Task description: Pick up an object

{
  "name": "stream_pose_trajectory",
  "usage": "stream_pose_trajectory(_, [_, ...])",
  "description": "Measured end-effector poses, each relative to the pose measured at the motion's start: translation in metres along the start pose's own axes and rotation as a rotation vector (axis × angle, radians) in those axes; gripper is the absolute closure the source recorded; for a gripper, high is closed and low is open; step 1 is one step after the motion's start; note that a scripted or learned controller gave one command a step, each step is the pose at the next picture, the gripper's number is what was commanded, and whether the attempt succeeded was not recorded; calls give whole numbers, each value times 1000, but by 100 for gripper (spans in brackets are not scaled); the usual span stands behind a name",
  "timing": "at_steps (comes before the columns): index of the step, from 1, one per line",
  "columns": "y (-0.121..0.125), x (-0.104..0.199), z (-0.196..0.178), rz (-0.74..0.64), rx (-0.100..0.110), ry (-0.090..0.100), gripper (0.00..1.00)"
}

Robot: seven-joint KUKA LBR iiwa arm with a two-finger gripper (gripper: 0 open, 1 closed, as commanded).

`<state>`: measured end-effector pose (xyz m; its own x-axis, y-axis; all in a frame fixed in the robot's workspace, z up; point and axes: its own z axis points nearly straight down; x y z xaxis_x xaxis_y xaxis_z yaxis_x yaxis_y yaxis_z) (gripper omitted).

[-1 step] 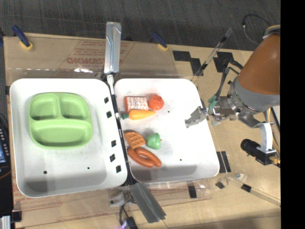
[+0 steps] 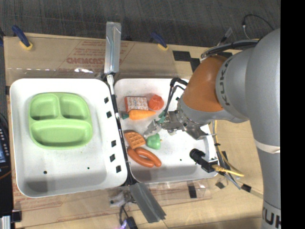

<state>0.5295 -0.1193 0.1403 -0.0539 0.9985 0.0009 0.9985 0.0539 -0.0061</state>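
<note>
We take the right bin (image 2: 188,168) as our landmark: the gripper (image 2: 156,126) hangs over its middle, reaching in from the grey arm (image 2: 252,80) with its orange band (image 2: 206,85) on the right, and we cannot tell how its jaws stand, since the tips blur together above the toys. Just below the gripper tip, in that bin, sits a green pepper (image 2: 153,141); whether they touch we cannot say. Toward the bin's upper left lie a small red-and-white box (image 2: 136,102), its print too small for us to read, a red tomato (image 2: 156,101) beside it, and an orange carrot (image 2: 140,114) just under both. Along the bin's left wall we see a waffle (image 2: 135,139) and, below it, a hot dog (image 2: 143,157). Left of this bin, the other bin (image 2: 19,142) holds a green divided plate (image 2: 59,119). Behind both bins the cardboard (image 2: 71,51) carries faint red lettering we cannot make out
</note>
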Motion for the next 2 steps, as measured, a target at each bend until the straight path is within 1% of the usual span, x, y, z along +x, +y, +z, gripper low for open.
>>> stream_pose_trajectory(1, [-3, -6, 42, -50, -16, 0, 0])
stream_pose_trajectory(2, [-4, -7, 36, -53, -12, -2, 100])
